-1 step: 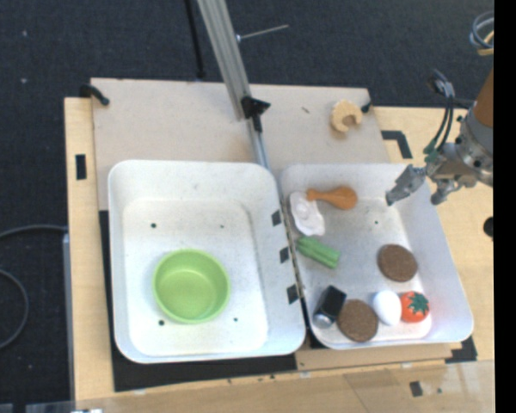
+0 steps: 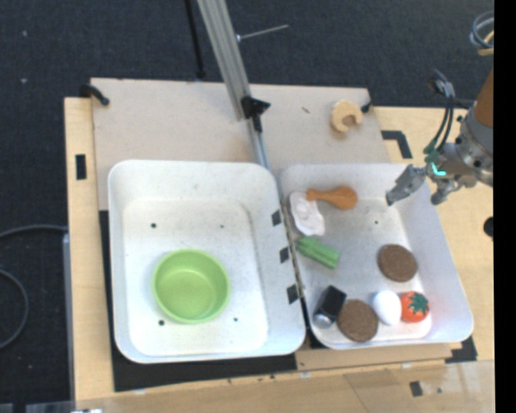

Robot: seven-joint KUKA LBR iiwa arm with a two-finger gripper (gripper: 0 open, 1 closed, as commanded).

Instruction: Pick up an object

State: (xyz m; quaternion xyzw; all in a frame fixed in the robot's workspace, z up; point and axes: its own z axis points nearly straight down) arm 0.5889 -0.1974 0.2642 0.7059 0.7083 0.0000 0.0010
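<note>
Your pincer hangs over the far right corner of the right bin, its two fingers spread apart with nothing between them; one dark finger points down and left toward the bin floor, well apart from every object there.

Going by size, you see the left bin first, holding a green bowl upright in its near half. The right bin carries all the candidates for picking. Two brown discs lie there: one on the right side, another at the near edge. A wooden drumstick-shaped piece lies at the far side, nearest your pincer, with a white crumpled object just beside it on the left. Nearer to you from that lies a green block, tilted. At the near edge, a black object touches the near disc, then a white egg and a red tomato sit side by side. Outside the bins, a tan ring-like piece rests on the far board
</note>
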